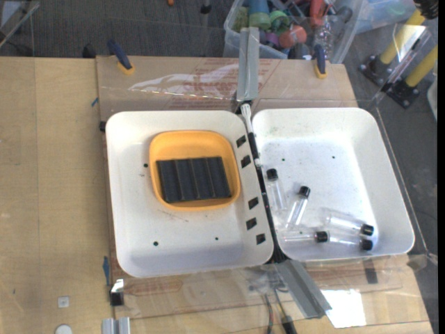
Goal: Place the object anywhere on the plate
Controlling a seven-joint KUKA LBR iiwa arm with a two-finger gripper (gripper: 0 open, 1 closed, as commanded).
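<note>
The wooden bench [49, 186] carries two shallow white bins side by side, the left bin [125, 207] and the right bin [334, 138], their inner rims touching along a seam marked with small black tabs [249, 179]. Beyond the bench, at the top of the view, stands a clear tub [299, 12] of mixed coloured items. In the left bin, slightly above its middle, lies an orange-yellow plate [191, 139]. A dark ribbed rectangular block [193, 179] rests flat on the plate, within its rim. In the lower left part of the right bin lie several clear vials with black caps, one [274, 186] near the seam, one [299, 204] just beside it, and others [348, 223] toward the front rim. Whether the jaws are open or closed cannot be told.
</note>
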